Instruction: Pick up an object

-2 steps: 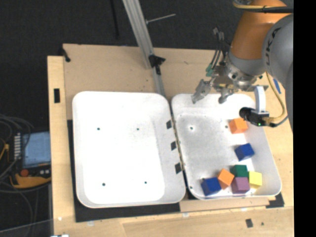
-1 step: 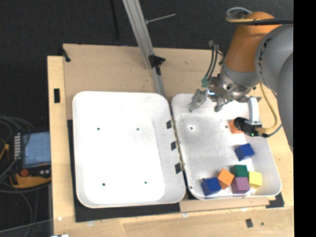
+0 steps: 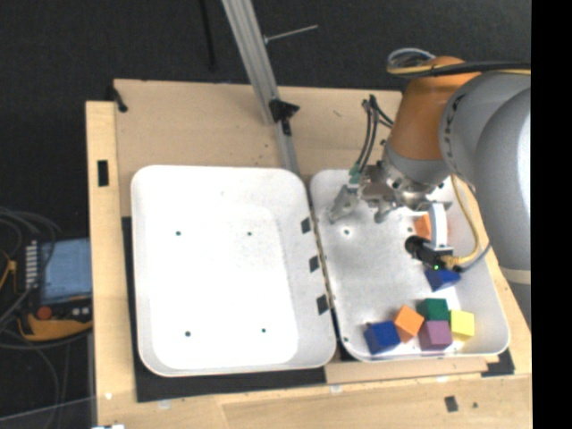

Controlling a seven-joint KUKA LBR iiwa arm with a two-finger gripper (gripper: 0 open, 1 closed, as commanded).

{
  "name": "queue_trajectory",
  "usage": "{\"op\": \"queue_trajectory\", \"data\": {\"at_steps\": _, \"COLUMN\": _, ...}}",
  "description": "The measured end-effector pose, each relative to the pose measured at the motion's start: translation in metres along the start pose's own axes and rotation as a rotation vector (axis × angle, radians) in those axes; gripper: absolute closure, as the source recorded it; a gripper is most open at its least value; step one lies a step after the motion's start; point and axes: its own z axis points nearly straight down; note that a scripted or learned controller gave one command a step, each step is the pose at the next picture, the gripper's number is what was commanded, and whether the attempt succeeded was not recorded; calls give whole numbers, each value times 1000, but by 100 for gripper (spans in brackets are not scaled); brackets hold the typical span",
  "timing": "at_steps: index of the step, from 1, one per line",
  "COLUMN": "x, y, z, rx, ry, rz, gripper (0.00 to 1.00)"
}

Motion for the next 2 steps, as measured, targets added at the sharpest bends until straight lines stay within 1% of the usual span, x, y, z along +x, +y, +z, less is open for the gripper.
{"op": "queue_trajectory", "data": {"at_steps": 1, "x": 0, "y": 2, "z": -15, "rx": -9, "ry": 3, "rz": 5, "gripper": 100}}
{"op": "queue_trajectory", "data": {"at_steps": 2, "x": 3, "y": -6, "z": -67, "rx": -12, "ry": 3, "rz": 2, "gripper": 100}}
